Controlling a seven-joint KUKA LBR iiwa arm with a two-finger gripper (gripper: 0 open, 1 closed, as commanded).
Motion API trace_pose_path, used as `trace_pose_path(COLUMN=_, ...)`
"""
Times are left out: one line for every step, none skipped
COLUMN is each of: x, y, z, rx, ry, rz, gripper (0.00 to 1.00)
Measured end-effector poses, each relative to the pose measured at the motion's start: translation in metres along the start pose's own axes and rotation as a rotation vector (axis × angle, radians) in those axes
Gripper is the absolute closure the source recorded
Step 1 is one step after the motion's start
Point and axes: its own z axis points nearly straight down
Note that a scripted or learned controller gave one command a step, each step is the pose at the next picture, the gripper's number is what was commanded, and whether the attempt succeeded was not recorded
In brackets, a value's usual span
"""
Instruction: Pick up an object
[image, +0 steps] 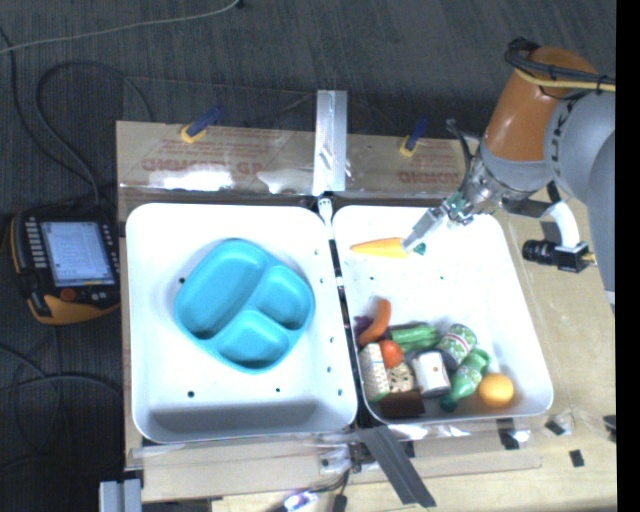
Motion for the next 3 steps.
trace_pose_path(x=-0.005, y=-0.041, z=0.071, rx=-0.005, ry=0.004, rz=-0.122, gripper=0.0)
trace_pose_path(x=0.055, y=-0.014, z=-0.031, rx=-0.003, ry=0.003, rz=-0.161, gripper=0.0)
trace_pose_path(x=-0.01, y=-0.009, z=0.066, rx=0.0, ry=0.002, rz=-0.167, gripper=0.0)
